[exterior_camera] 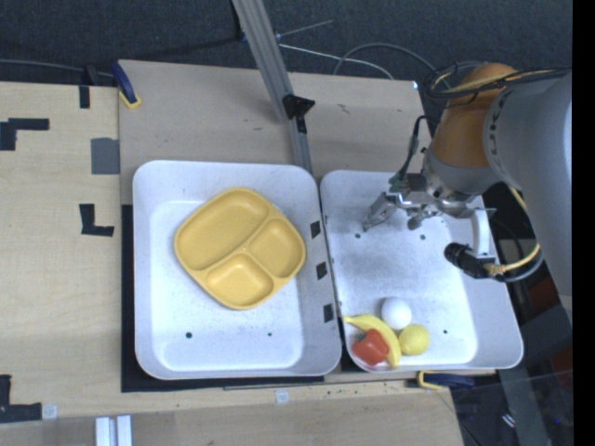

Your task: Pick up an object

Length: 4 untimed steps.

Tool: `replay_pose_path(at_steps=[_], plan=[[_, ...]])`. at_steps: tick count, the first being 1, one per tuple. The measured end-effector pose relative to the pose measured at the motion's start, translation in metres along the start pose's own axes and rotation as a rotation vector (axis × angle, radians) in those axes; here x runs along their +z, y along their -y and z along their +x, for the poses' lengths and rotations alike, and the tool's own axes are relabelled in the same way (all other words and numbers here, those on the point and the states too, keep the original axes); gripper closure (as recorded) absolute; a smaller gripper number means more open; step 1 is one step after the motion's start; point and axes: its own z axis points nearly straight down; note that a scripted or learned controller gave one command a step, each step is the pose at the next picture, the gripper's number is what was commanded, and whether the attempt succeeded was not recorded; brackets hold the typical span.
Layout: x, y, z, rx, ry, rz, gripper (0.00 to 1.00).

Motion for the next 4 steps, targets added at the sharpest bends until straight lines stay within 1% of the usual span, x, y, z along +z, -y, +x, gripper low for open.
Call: replay_pose_path(at_steps=[1,2,3,4], plan=[[-0.013,-0.001,0.001,-0.002,0.0,-0.004,1.0],[-0.073,0.006,0.002,0.0,0.0,-0.011,1.0],[-0.117,0.01,0.001,0.0,0.0,-0.011,1.0],[-0.17,0.009,0.001,0.0,0.001,-0.012,1.0]])
